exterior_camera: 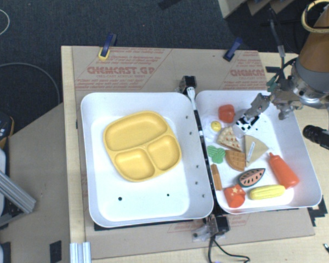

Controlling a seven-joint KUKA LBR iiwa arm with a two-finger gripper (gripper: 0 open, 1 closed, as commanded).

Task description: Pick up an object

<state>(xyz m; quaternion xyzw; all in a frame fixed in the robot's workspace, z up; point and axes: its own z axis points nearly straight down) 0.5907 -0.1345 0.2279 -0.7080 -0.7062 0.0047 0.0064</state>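
Note:
The right bin [312,182] holds several toy foods. Among them are a red tomato [226,113], a small yellow piece [215,126], a tan sandwich slice [229,138], a cheese wedge [256,147], a waffle [236,160] and a green leafy piece [215,153]. Nearer the front lie an orange-red bottle [283,169], a watermelon slice [251,176], a yellow corn cob [266,192] and a red pepper [234,196]. My gripper [248,119] hangs low over the bin's back middle, just right of the tomato and above the sandwich slice. A small black-and-white thing sits at its tip.
The left bin [93,147] carries a yellow divided plate [141,145]. A black divider strip [200,141] runs between the bins. A brown stick [215,177] lies by the right bin's left wall. The arm's wrist [312,75] looms over the right bin's back right corner.

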